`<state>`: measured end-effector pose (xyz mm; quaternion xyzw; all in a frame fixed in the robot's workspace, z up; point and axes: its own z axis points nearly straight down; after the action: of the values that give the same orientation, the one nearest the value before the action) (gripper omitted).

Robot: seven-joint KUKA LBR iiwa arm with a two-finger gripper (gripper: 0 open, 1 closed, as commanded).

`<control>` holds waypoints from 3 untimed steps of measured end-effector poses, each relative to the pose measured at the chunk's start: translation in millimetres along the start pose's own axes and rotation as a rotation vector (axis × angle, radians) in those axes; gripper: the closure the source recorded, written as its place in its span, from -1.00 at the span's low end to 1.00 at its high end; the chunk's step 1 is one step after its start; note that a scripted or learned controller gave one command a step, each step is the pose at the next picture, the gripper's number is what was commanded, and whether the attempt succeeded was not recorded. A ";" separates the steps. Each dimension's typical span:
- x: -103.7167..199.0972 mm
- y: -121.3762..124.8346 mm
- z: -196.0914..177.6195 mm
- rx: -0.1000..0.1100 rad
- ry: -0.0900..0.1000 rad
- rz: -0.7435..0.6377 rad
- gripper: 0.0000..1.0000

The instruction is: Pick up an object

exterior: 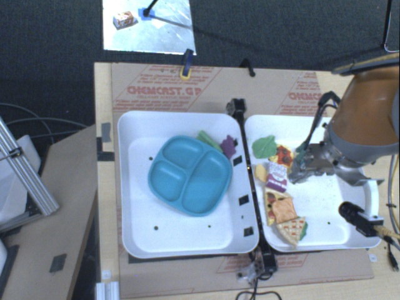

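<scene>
The arm (369,117) reaches in from the right over the right-hand white bin (325,230), and its fingers (299,167) hang low among the toy food near that bin's left wall; they are dark and blurred against the bin floor, so whether they are released or clenched cannot be told, and nothing can be seen between them. Just left of the fingers lies a purple-and-white packet (276,177), near enough that touching or apart cannot be judged. Up and to the left of the fingers is a green leafy piece (264,145), with a small red-orange item (284,154) between it and the fingers. Below and left of the fingers sit a toast-like slice (281,209) and, below that, a waffle-patterned sandwich wedge (292,230). Farther left of the fingers, across the dividing wall, the left-hand white bin (144,230) holds a blue divided plate (189,175), with a green piece (209,140) and a small purple piece (228,145) at the plate's upper right rim. Both bins rest on a cardboard sheet (162,89) spread over the counter.
</scene>
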<state>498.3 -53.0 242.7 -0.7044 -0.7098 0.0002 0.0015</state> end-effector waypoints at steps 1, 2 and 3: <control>9.4 -11.1 -29.1 -0.007 -0.002 0.002 1.00; 75.2 1.4 11.9 0.000 0.001 -0.003 1.00; 66.3 -9.1 -121.6 -0.019 0.000 0.002 1.00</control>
<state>489.0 13.0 364.5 -0.7052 -0.7090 -0.0063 -0.0051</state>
